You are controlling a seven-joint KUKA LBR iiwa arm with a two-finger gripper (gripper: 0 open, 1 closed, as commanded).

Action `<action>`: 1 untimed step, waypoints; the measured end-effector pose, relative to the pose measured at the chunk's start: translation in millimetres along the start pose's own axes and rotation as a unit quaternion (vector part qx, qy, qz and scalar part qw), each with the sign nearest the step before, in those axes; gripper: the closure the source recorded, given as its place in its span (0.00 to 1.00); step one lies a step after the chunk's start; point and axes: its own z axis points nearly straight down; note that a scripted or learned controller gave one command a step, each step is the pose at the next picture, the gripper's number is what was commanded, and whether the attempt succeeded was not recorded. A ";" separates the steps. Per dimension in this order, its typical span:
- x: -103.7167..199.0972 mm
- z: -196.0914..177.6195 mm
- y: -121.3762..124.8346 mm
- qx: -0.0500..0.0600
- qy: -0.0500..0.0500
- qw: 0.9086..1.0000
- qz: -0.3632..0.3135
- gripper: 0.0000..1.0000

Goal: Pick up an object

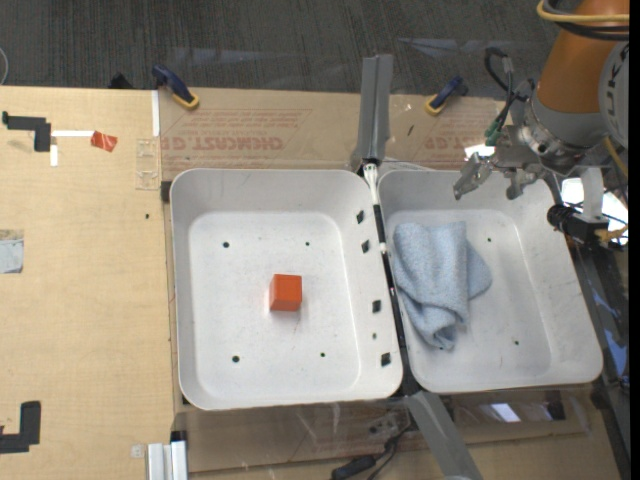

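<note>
we saw even, bright overhead light, soft shadows inside the white bins (200,368), mild glare at the gripper (492,176), a dim floor behind, and slight softness throughout.

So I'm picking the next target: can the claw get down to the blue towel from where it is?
Probably yes. The claw hangs over the right bin's far edge, and the blue towel lies uncovered in that same bin with nothing between them.
</note>
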 end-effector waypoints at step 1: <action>37.7 111.9 -6.6 -0.002 0.000 1.000 0.022 0.00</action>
